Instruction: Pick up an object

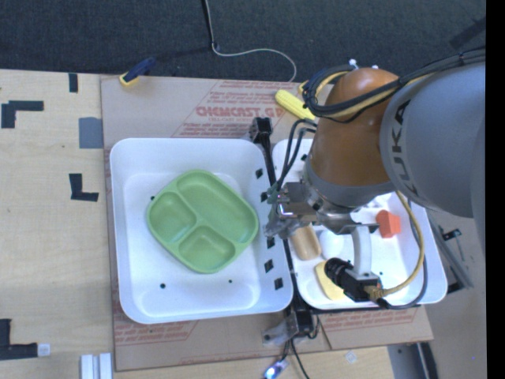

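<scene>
- White plastic forms the two shallow bins; nearest the bottom edge, the right bin [410, 294] shows its front rim, with a black cable looping across it
- Just inside that rim lies a pale yellow object [326, 281], partly covered by a black fitting on the arm's cable
- At about 11 o'clock from the yellow piece, and just beside it, a tan, rounded object [304, 243] lies against the wall shared by the two bins
- The gripper [286, 212] hangs directly over the tan object's upper end, at its 11 o'clock; its metal parts sit above the dividing wall, and whether the fingers are apart or together cannot be told from this slanted view
- An orange object [387, 224] lies at 3 o'clock from the gripper, well apart from it, near the right bin's far side
- The left bin [126, 212] holds a green divided plate [202, 221] with three compartments, lying flat and turned at an angle, at 9 o'clock from the gripper
- The arm's orange band [351, 133] and grey body cover most of the right bin's farther half
- Beyond the bins, at 12 o'clock, a yellow item [290, 104] rests on the cardboard sheet beneath them, and a thin cable trails over dark carpet
</scene>
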`<action>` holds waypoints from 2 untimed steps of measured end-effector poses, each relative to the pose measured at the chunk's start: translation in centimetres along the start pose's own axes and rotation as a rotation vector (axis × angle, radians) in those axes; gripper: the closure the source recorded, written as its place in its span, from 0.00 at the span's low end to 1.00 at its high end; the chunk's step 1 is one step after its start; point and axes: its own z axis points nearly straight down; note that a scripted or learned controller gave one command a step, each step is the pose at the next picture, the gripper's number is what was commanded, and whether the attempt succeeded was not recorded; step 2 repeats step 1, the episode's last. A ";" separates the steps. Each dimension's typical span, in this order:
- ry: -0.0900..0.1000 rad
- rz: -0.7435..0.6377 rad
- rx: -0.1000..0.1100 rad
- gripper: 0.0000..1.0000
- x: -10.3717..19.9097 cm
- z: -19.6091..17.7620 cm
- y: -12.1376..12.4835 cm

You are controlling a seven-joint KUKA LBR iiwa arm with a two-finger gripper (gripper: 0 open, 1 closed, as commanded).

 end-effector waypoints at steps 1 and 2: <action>0.000 0.007 -0.029 1.00 -4.2 -12.6 0.2; 0.000 0.007 -0.029 1.00 -4.2 -12.6 0.2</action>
